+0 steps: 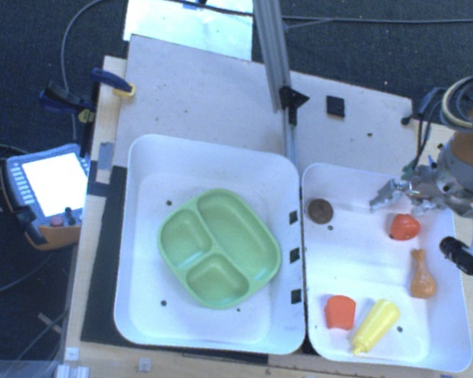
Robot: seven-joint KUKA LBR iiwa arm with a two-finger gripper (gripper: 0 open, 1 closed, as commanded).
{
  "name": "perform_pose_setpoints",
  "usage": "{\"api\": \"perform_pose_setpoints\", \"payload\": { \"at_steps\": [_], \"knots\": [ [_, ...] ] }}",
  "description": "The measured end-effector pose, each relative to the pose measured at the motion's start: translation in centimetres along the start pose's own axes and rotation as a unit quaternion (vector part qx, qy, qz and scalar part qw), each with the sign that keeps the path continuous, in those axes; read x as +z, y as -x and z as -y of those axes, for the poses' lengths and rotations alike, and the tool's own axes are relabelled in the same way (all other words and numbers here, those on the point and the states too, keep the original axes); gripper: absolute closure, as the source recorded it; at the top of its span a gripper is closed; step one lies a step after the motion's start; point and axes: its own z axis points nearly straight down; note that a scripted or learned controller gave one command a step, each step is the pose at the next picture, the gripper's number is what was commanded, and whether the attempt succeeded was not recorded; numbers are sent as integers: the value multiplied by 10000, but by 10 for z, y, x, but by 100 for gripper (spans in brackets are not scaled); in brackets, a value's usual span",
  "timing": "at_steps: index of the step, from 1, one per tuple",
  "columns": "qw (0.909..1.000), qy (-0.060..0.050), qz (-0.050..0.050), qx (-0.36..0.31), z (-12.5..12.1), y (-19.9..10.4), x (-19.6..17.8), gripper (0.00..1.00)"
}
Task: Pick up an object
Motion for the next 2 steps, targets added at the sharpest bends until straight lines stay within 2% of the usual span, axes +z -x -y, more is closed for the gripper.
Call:
{"api": "perform_pose_setpoints", "payload": {
  "at_steps": [1,2],
  "knots": [
    [10000,8,0,-20,-1,0,43,0],
    [10000,33,8,-27,-3,0,29,100]
  ]
}}
